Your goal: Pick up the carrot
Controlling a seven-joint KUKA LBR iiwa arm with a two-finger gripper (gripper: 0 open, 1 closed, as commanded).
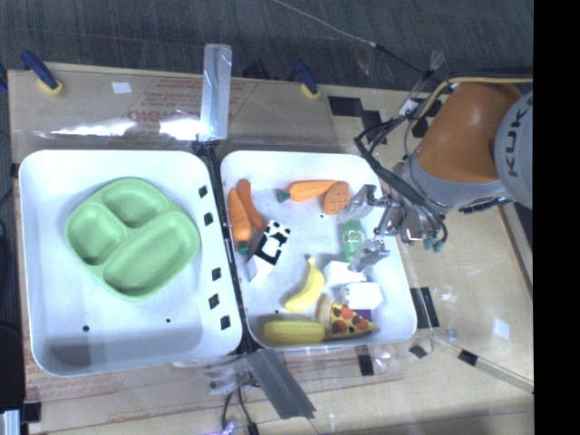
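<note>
Carrot [311, 190] lies in the right-hand bin, toward its far edge, pointing left to right, and nothing is gripping it. For your bearings, here is the scene from the biggest thing down.

You see a tan bench [489, 297] carrying two shallow white bins side by side. The left bin [54, 333] holds a green divided plate [133, 235] with three sections. The right bin [299, 163] holds all the small items.

Your arm [471, 148], grey with an orange band, reaches in from the right and hangs over the right bin's right wall. Its pincer [370, 227] sits just inside that wall, its two fingers spread apart, one toward the far side and one toward the near side, with nothing pinched between them. A small green item [352, 240] lies in the gap beneath them.

A waffle-like brown piece [336, 198] touches the carrot's right end. Along the bin's left wall lie two long orange-brown pieces [242, 212], which look like sausages. Just right of them is a black and white block [271, 241]. A banana [308, 287] lies near the middle, a white block [364, 294] to its right. At the near wall lie a corn cob [292, 332] and a pizza slice [350, 320].
</note>
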